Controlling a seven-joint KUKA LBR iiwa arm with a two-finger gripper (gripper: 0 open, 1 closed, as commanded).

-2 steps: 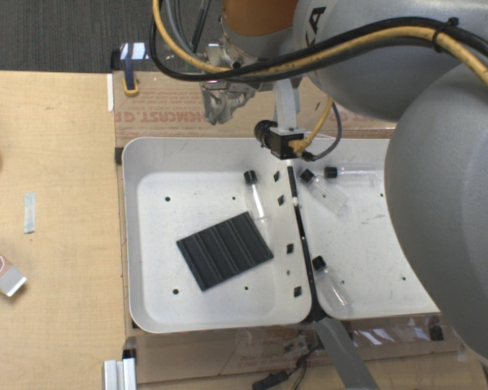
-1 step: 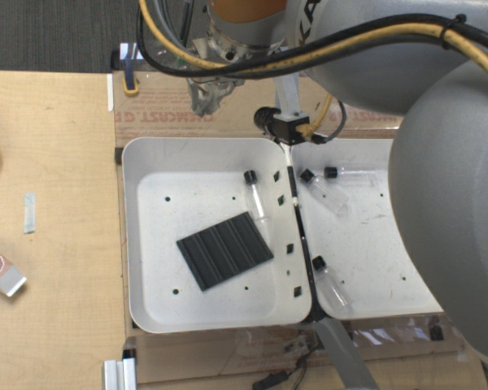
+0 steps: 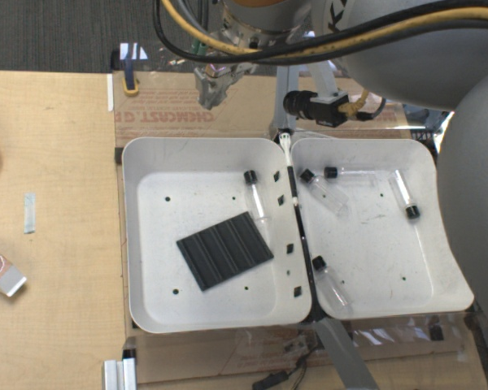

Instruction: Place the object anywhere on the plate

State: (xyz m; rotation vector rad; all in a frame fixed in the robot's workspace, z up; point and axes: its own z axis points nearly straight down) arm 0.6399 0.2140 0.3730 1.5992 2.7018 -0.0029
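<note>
- The gripper (image 3: pixel 215 89) hangs high over the far rim of the left bin (image 3: pixel 146 157), over the cardboard of the surface. Its tip is small and partly in shadow, so I cannot tell if it is open or closed. I see no object in it.
- The plate (image 3: pixel 224 251) is the dark ribbed rectangle lying flat in the left bin, turned at a slant, near the middle.
- The nearest object is a clear tube with a black cap (image 3: pixel 254 193) in the same bin, just beside the far corner of the plate and close to the wall that divides the bins. More capped tubes lie in the right bin (image 3: pixel 439 242), for example one near its far right side (image 3: pixel 405 194). Which one is meant I cannot say.
- I judge the step to be the approach for the pick — nothing lies on the plate yet.
- To do it well, come down straight over the middle of the tube and close across its narrow width, not along its length, because it is round and smooth and may roll away.
- Keep away from the dividing wall during the descent.
- For the release, aim at the centre of the plate and go low — the ribs may help to stop rolling.
</note>
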